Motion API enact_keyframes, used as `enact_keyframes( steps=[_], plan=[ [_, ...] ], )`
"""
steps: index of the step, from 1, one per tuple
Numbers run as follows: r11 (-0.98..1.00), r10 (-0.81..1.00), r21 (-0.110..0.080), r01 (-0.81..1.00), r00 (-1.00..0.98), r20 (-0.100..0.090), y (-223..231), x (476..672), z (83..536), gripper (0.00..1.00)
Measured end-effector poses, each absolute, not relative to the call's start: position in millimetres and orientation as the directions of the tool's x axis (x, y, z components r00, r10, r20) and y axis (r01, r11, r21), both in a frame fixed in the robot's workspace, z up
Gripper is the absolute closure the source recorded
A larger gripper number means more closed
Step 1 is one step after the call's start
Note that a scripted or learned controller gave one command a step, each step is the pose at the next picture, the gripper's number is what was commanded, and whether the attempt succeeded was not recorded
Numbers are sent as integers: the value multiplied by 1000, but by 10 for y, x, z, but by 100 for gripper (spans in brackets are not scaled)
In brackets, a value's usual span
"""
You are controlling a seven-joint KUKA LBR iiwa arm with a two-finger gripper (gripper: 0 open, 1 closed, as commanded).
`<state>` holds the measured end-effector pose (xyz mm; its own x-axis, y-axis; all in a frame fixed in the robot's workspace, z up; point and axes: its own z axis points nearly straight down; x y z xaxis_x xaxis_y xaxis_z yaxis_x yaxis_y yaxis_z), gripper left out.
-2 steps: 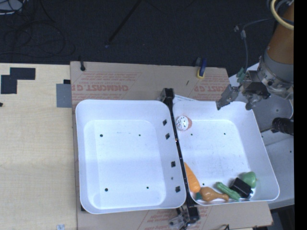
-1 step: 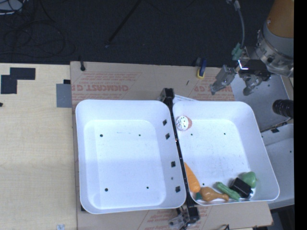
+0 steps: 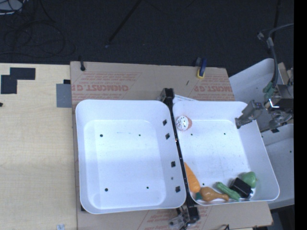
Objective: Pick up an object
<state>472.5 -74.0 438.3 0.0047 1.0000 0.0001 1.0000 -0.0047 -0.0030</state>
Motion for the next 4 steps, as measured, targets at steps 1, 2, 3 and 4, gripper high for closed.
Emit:
enact_keyframes(
  steps=[1,2,3,4],
  plan=[
    [7,1000,4,1000,-7,1,-126,4763,4943,0],
    [6,1000,2,1000,-6,1,351,4761,5400,0],
    [7,1000,-6,1000,-7,-1,338,4764,5470,100],
    [6,1000,-7,1000,-6,-1,795,4758,5182,100]
  ],
)
